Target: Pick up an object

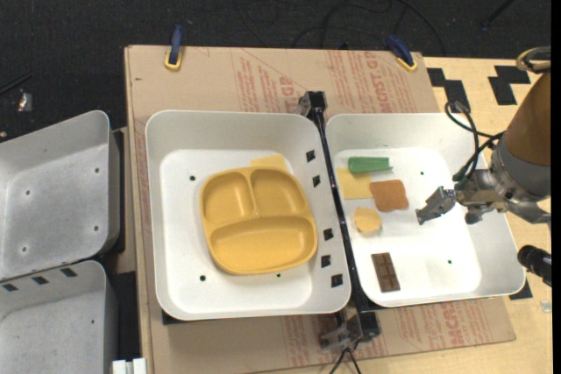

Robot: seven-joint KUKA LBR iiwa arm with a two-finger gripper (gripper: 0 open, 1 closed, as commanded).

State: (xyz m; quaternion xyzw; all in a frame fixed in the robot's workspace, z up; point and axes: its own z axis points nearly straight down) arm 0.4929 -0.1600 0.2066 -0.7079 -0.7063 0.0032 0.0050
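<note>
My gripper (pixel 438 206) hangs over the right bin (pixel 491 276), towards its right side, at the end of the grey arm with the orange band (pixel 535 131). Left of it lie a brown square piece (pixel 389 194), a green piece (pixel 368 164), a flat yellow piece (pixel 351 186) and a small yellow chunk (pixel 367 222). Nearer the front lies a dark brown block (pixel 384 271). The gripper is about a hand's width right of the brown square and touches none of these.
In the left bin (pixel 166 188) a yellow divided plate (pixel 259 219) rests on a pale yellow sheet (pixel 270 162). A black divider (pixel 331 188) runs between the bins. Grey metal trays (pixel 53 188) stand beyond the bench's left edge.
</note>
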